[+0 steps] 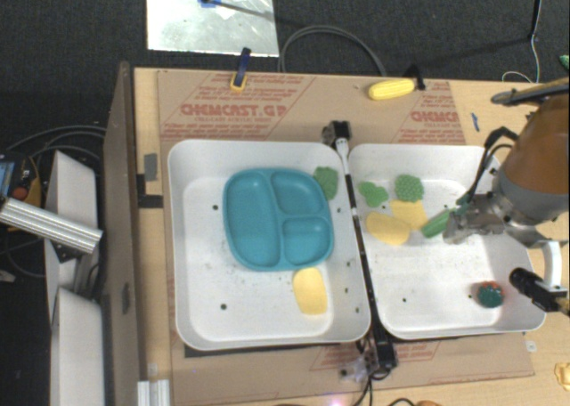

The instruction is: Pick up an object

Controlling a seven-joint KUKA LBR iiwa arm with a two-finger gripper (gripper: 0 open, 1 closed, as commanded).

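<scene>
The left bin holds a blue divided tray, a yellow piece and a green piece. The right bin holds yellow and green pieces; the pincer touches a green block, grip unclear.

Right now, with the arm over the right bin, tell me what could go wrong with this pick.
1. The gripper sits right by a green piece that touches the yellow pieces; closing here could nudge or drag the neighbours along.
2. That cluster lies near the divider between the bins, so a push could slide a piece against it.
3. The small round toy lies close under the arm and might get swept.
</scene>
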